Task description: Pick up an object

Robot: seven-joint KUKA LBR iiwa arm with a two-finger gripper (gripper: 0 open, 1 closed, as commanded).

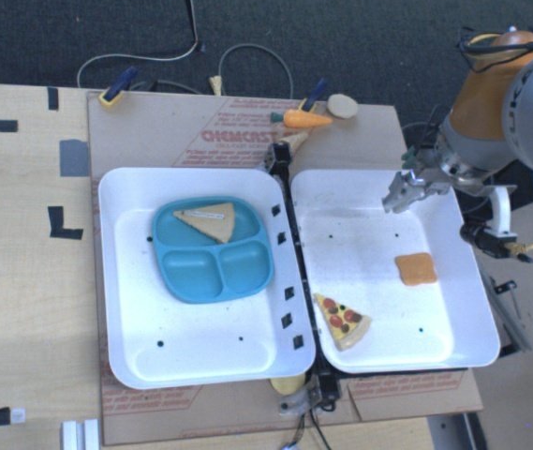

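In the right bin (453,345) lie an orange-brown square piece (417,269) at the right and a pizza slice with red toppings (343,320) near the front left. My gripper (400,195) hangs over the right bin's far part, up and left of the orange piece, with nothing seen between its fingers. In the left bin (116,251) a blue divided plate (214,251) carries a tan sandwich wedge (210,220) in its far compartment.
Behind the bins, on the cardboard sheet (182,129), rest a toy carrot (305,118) and a beige round piece (343,106). Black clips (283,242) run along the seam between the bins. Cables trail at the back. A yellowish item (288,383) sticks out under the front edge.
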